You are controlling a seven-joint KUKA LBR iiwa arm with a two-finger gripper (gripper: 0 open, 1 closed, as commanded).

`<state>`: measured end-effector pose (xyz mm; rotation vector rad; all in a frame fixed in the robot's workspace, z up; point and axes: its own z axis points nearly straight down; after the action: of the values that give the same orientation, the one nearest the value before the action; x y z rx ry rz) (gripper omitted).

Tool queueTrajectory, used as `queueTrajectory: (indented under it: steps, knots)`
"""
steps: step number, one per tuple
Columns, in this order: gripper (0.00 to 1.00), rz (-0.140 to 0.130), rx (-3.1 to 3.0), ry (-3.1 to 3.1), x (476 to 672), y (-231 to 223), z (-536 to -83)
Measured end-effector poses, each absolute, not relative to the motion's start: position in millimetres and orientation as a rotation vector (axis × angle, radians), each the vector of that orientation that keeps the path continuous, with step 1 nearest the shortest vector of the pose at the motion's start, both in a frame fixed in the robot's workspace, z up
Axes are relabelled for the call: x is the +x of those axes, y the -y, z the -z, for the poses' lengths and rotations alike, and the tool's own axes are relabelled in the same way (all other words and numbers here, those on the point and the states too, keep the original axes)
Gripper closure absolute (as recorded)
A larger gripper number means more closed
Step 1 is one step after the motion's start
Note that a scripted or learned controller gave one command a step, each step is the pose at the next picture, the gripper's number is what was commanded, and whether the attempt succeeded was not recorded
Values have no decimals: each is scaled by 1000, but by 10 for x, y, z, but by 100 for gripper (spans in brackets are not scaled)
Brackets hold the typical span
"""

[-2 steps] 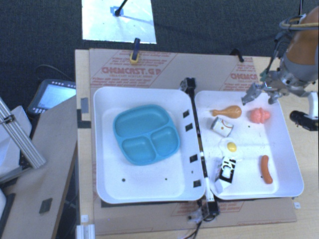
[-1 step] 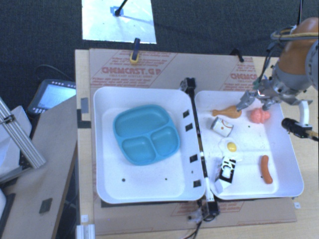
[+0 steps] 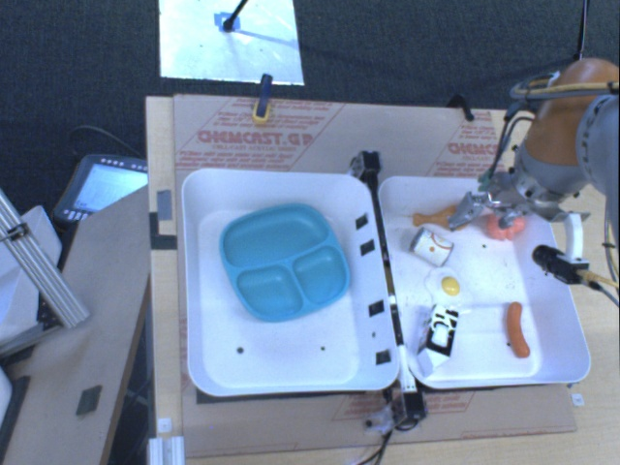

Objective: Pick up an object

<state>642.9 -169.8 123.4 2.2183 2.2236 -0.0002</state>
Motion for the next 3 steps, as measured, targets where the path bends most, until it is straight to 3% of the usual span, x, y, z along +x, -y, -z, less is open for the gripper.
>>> queueTrajectory:
  steps: [1, 2, 3]
  knots:
    - [0, -12, 2213, -2230, 6460, 1651, -852]
    - [100, -6, 2212, -2226, 6454, 1685, -967]
    - [100, -7, 2211, -2221, 6460, 1675, -1621]
